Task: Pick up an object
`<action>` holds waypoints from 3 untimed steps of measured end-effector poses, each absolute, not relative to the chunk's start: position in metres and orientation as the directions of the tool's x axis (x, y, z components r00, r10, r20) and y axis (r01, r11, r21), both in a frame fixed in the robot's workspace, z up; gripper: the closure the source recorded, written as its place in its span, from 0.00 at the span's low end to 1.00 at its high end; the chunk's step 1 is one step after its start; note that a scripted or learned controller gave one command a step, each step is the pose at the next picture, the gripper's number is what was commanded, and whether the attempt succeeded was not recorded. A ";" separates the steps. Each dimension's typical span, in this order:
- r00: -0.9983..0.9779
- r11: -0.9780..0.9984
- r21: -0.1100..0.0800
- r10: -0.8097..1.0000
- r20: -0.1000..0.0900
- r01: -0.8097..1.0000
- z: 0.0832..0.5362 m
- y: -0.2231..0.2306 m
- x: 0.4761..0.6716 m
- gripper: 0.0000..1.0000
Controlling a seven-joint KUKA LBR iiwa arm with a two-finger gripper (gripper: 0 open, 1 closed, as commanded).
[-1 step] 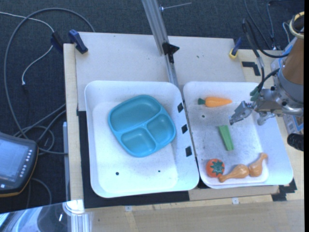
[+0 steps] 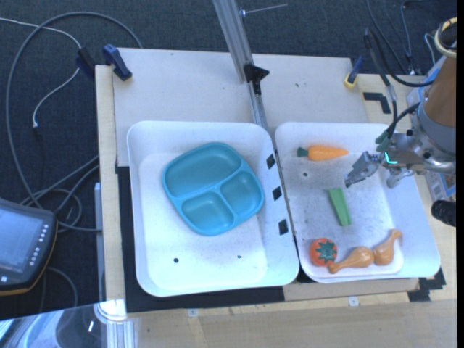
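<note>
The right bin (image 2: 413,227) holds an orange carrot (image 2: 324,152) at its back, a green stick (image 2: 338,206) in the middle, and a red tomato (image 2: 323,251) beside a tan gourd (image 2: 365,254) along the front. My gripper (image 2: 378,175) hangs over the right bin's back right part, to the right of the carrot and above the green stick. It is open with nothing between its fingers (image 2: 358,172). A blue divided plate (image 2: 212,188) lies in the left bin (image 2: 152,267).
A metal pole (image 2: 232,20) slants down to the gap between the bins. Blue clamps (image 2: 116,60) and cables sit at the bench's back corners. A screen device (image 2: 22,245) lies on the floor at left.
</note>
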State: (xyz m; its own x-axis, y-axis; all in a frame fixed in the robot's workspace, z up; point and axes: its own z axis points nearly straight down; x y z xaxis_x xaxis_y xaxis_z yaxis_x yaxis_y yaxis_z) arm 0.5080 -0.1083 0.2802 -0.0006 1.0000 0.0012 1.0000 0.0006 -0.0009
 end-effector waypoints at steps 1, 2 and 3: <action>-0.001 0.001 -0.007 1.000 0.003 1.000 0.235 -0.102 0.512 0.00; 0.000 0.000 -0.008 1.000 0.003 1.000 0.192 -0.104 0.513 0.00; -0.001 0.001 -0.007 1.000 0.003 1.000 0.146 -0.099 0.519 0.00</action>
